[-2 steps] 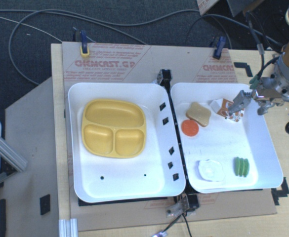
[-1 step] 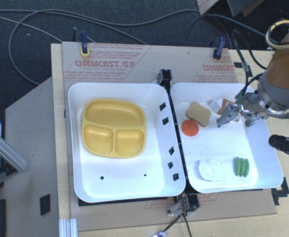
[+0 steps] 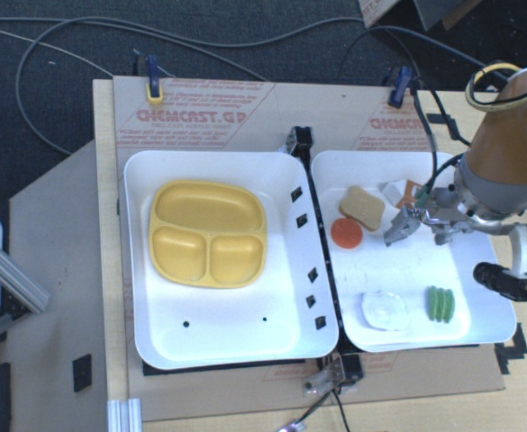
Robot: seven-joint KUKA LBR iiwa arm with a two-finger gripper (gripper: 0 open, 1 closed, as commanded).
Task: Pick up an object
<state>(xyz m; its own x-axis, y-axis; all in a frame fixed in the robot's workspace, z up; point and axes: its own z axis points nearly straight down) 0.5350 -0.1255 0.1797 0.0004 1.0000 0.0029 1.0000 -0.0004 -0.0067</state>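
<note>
- The task names no one thing, so the likeliest target is whatever lies nearest the gripper [image 3: 405, 228]: the orange ball [image 3: 347, 233], just to its left on the floor of the right bin [image 3: 488, 295], and the tan sponge-like block [image 3: 363, 206], up and to the left of it, touching or nearly touching the ball.
- Right at the wrist, above the fingertips, sits a small crumpled white-and-orange thing [image 3: 398, 192]; it is too tangled with the gripper to name.
- Further off, below the gripper, lie a round clear lid [image 3: 386, 310] and, below and to the right, a green ridged piece [image 3: 440, 303], both well apart from it.
- The gripper hangs low over the bin, its grey finger [image 3: 400, 229] slanting down toward the ball. Whether the pair is spread or pressed together cannot be told from this slant, and nothing is seen between them.
- Step in hand, as I judge it: the approach, with no grasp made yet.
- The next move calls for sliding left to centre over the ball or block, then dropping straight down and closing; the ball may roll off.
- Far to the left, the other bin [image 3: 245, 327] bears a yellow divided plate [image 3: 209, 233].
</note>
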